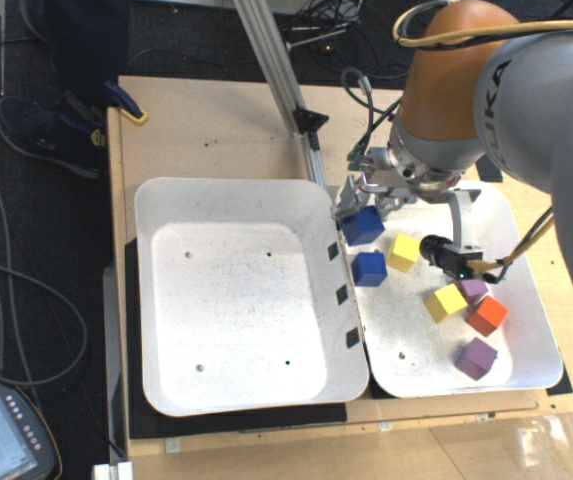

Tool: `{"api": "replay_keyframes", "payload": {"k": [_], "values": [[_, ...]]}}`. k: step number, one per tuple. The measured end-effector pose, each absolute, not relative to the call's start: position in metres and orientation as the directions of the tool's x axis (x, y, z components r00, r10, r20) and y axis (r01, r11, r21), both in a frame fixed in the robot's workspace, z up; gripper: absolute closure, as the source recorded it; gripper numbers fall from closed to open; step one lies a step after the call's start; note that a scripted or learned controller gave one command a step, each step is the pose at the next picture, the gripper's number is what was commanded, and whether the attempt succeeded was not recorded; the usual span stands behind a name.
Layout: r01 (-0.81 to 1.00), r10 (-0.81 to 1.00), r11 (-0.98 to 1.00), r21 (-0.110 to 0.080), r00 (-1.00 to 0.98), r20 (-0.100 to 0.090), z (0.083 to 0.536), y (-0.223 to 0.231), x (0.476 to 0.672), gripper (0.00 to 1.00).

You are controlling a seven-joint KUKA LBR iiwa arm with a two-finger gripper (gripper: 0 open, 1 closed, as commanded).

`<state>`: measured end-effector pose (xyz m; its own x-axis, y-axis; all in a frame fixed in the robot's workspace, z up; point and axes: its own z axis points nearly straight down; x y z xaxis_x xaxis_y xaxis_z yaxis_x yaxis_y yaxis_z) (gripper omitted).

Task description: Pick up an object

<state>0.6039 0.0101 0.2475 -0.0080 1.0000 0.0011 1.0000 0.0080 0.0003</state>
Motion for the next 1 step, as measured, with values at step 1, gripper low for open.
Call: {"api": "replay_keyframes", "payload": {"k": [1], "values": [[1.0,1.0,0.008,0.001,-0.008,0.002,0.2466,0.0723,0.6105,1.0]]}}
